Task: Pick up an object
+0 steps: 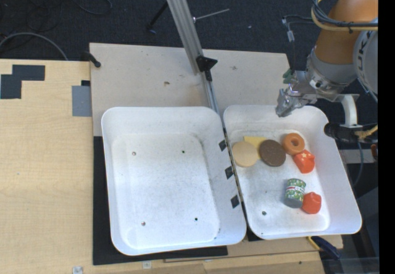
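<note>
Table (148,78) w/ two white bins: left bin (162,180), right bin (290,174). Arm (342,26) at upper right; gripper (287,106) hangs over right bin's back rim, nothing seen in it; can't tell if fingers are apart or together. In right bin: brown disc (272,153), tan disc (245,154), donut (294,142), green can (295,192), two red pieces (305,161) (311,203).

- One fixed camera, up above the desk (148,75), looking down at a slant.
- Both white bins sit in frame: the left bin (117,128) near centre, the right bin (336,143) beside it.
- It stands well back, taking in dark floor and cables beyond the desk's far edge.
- The arm (342,32) comes in from the right side, cut off by the frame's edge.
</note>
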`<action>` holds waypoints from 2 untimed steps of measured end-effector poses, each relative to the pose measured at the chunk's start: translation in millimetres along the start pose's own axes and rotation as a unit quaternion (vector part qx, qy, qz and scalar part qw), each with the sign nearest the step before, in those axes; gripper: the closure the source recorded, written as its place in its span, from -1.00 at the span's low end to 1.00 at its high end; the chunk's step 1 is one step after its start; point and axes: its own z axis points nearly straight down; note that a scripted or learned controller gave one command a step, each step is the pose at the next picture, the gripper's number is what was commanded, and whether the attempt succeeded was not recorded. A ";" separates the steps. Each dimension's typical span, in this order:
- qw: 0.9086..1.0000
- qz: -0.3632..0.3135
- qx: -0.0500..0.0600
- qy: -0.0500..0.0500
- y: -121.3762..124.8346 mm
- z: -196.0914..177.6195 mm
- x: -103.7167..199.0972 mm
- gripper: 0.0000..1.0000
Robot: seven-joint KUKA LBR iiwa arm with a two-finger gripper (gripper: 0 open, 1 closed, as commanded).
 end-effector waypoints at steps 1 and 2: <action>1.000 0.000 -0.001 0.000 4.9 -9.2 59.4 1.00; 1.000 0.000 0.001 0.000 8.6 -3.6 120.3 1.00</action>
